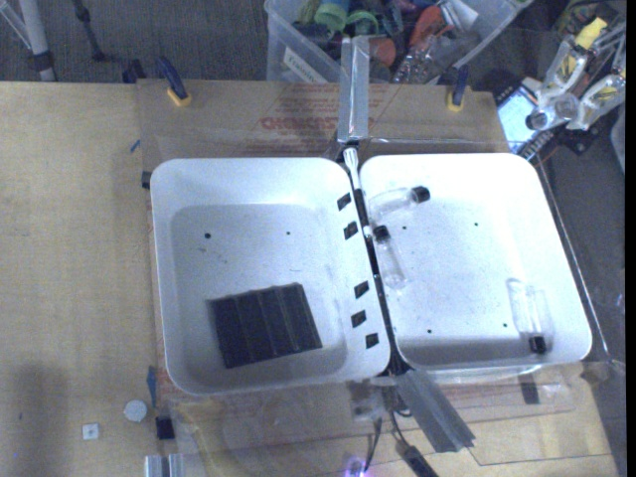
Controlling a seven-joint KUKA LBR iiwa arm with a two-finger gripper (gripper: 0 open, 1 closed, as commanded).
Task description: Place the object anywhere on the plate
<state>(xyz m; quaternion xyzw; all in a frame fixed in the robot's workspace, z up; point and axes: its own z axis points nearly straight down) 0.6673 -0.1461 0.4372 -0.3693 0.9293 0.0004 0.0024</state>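
A flat black ribbed rectangular plate point(265, 324) lies in the left shallow white bin point(189, 192) — near its front edge. The right white bin point(477, 177) holds clear plastic pieces with black caps point(527, 311).

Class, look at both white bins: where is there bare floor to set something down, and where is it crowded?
Left bin: bare behind the dark ridged plate. Right bin: bare in the middle, between the clear tubes by the divider and the clear tube near its right wall.
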